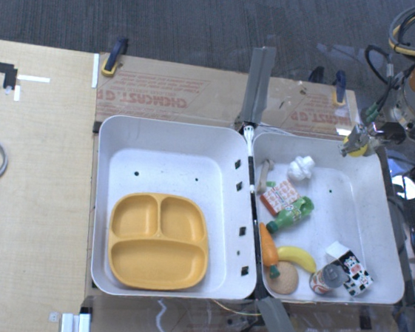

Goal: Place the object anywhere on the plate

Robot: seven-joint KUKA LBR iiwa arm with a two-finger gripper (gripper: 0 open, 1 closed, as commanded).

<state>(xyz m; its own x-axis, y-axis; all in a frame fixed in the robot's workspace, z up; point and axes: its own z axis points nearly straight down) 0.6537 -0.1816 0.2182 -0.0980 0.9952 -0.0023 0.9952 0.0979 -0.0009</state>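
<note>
Nearest the lens, well toward the viewer from the claw (359, 144): tan biscuit (284, 280), can (322, 280) and cow-patterned carton (352, 272), along the near wall of the right bin (384, 219). Between those and the claw: banana (297, 257), carrot (268, 247), green bottle (291, 214), red-and-white box (278, 197), and closest to it a white crumpled lump (300, 167).

Hovers at that bin's far right corner, touching none of these. Open or closed: cannot tell; nothing seen in its grasp.

Far toward the view's left of the claw, in the left bin (101, 187): yellow plate (156, 256), bare.

Judged step: approach, before any pick; every candidate object lies in the right bin. Next calls for dropping onto one piece, probably the lump, gripping, then carrying across the divider.
</note>
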